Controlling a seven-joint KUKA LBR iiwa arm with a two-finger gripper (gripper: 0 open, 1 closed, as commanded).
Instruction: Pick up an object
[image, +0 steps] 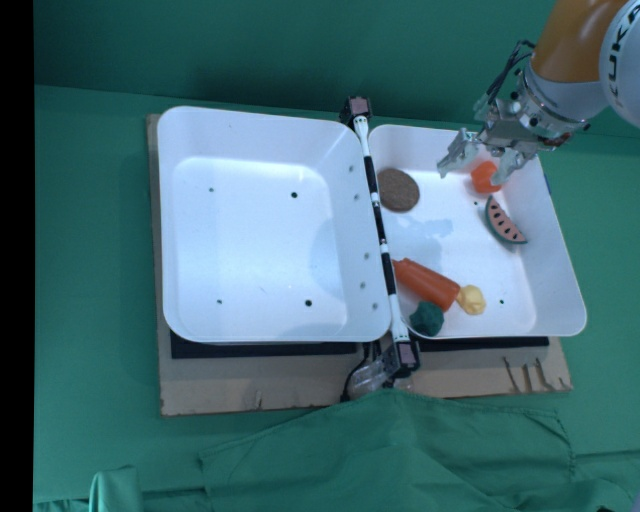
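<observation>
My gripper (478, 162) hangs over the far part of the right bin (560, 300), its two fingers spread apart and open. A small orange block (485, 177) lies just right of the gap, close to the right finger, not held. A watermelon slice (505, 221) lies nearer the bin's right wall. A brown round disc (397, 189) rests at the bin's far left. Toward the front lie an orange carrot-like piece (425, 281), a small yellow object (471, 299) and a dark green lump (427, 318).
The left bin (200, 130) stands beside it, split off by a black-and-white divider bar (378, 215). Both bins sit on a cardboard sheet (250, 395). Green cloth (400, 450) is bunched at the front.
</observation>
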